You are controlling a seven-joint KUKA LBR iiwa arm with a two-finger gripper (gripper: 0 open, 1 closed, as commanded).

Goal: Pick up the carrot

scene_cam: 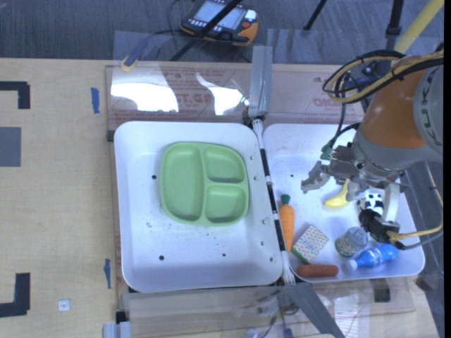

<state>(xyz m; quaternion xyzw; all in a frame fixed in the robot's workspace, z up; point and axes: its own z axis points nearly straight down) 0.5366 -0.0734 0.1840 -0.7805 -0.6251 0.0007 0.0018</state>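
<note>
Camera view looks down on the small orange toy carrot with a green top, lying lengthwise against the left wall of the right-hand white bin, just beside a patterned square packet. The two-finger gripper hangs nearby to its right, apart from it; I cannot tell how its jaws stand. The carrot looks light, rigid and smooth, likely slippery. Pinching across its thick middle seems safest.

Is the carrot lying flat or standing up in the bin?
Lying flat: the carrot lies along the right bin's left wall, green top pointing away.
</note>
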